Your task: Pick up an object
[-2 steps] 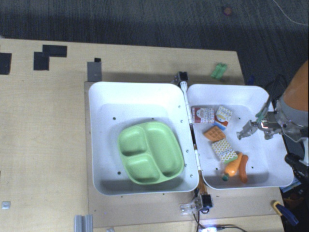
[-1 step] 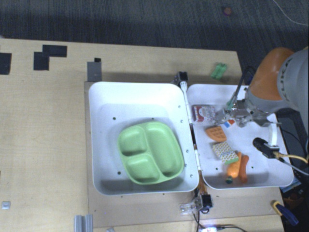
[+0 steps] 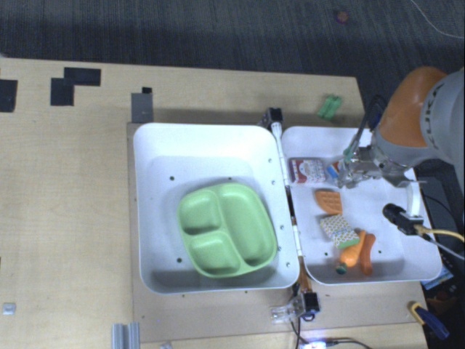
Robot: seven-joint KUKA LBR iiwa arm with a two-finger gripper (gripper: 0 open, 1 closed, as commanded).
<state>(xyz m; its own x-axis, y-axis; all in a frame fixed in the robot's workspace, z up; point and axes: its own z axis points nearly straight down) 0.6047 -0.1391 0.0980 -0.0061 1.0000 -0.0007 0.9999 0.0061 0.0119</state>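
My gripper [image 3: 352, 174] hangs low over the upper part of the right bin [image 3: 407, 264], coming in from the right. Just left of it lies a small red and white carton [image 3: 308, 170], with a bit of blue [image 3: 332, 171] between the carton and the gripper. Below the gripper rests an orange ridged piece [image 3: 328, 200]. Further toward the front lie a patterned pouch [image 3: 338, 227], a carrot [image 3: 351, 256] and an orange-red stick [image 3: 366, 251], close together. Nothing shows between the gripper's tips.
The left bin [image 3: 156, 158] holds a green divided plate [image 3: 227, 228]. A small green object [image 3: 329, 107] lies on the bench behind the right bin. The wall between the bins [image 3: 285, 187] runs just left of the carton.
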